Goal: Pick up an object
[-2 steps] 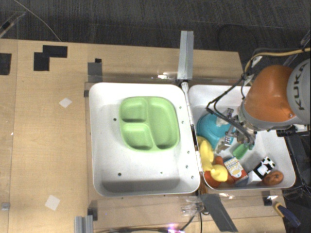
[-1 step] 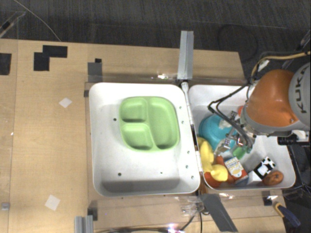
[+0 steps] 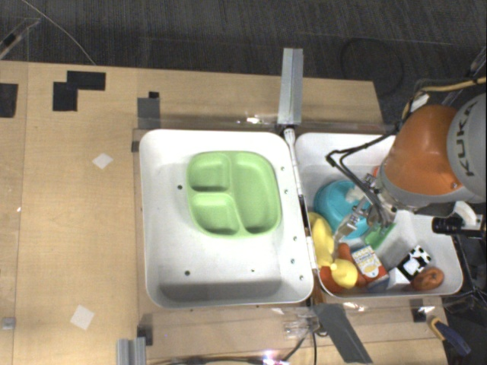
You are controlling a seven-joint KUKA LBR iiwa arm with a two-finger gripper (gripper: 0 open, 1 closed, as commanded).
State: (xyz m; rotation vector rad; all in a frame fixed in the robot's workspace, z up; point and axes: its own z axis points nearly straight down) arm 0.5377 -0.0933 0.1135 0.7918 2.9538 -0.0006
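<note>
The end effector [image 3: 364, 220] hangs low in the right bin [image 3: 454, 278]; I cannot tell its state. Beside it, a yellow banana-like toy [image 3: 323, 239] lies with its long axis running near-to-far along the bin's left wall.

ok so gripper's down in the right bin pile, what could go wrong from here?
1. Clutter: the gripper sits among tightly packed items, the blue bowl, yellow toy and small carton. It may close on an edge or on two things and slip.
2. Lifting could drag neighbours along or tip them.
3. The pile hugs the right bin wall, so the fingers may clip it.
</note>
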